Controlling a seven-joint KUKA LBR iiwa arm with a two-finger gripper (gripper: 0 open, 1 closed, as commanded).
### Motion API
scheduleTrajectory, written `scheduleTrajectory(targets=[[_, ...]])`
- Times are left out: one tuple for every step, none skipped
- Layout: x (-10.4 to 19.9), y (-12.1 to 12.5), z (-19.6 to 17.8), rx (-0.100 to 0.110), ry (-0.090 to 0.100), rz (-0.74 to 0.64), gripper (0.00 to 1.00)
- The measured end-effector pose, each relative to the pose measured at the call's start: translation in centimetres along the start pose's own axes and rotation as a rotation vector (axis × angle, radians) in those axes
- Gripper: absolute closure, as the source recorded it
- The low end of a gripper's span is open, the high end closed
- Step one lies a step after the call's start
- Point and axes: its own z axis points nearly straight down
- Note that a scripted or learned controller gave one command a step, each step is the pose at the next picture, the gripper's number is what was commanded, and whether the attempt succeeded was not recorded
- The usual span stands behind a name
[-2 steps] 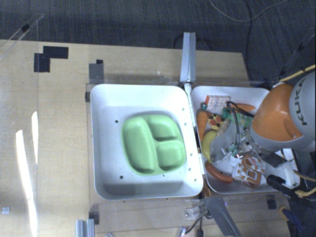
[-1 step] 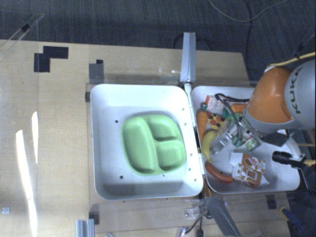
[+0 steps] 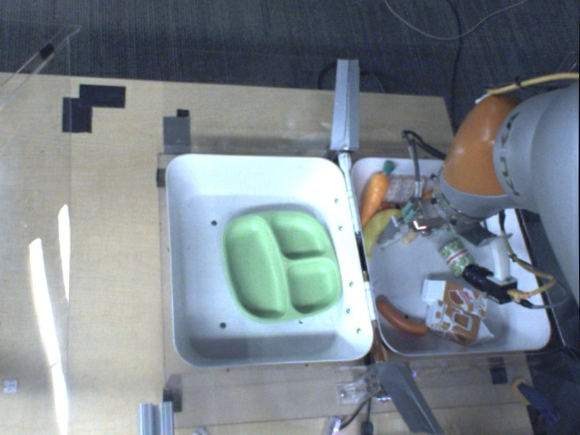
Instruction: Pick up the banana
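The yellow banana lies at the left side of the right bin, close to the divider between the bins, and only part of it shows. An orange carrot lies just behind it. My gripper reaches in from the right and hangs low over the banana's right end, covering part of it. I cannot make out whether it touches the banana. The grey arm with its orange band fills the upper right of that bin.
The left bin holds a green divided plate. In the right bin lie a reddish sausage at the front, a brown patterned packet beside it, and a small green-and-white bottle under the wrist. Black cables hang from the arm at right.
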Motion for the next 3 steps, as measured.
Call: scheduleTrajectory(targets=[[-4.1, 3.5, 0.2, 0.002, 0.001, -0.019, 0.0], [-4.0, 3.5, -1.0, 0.003, 0.0, -0.028, 1.0], [-4.0, 3.8, -2.3, -0.003, -0.003, -0.035, 1.0]])
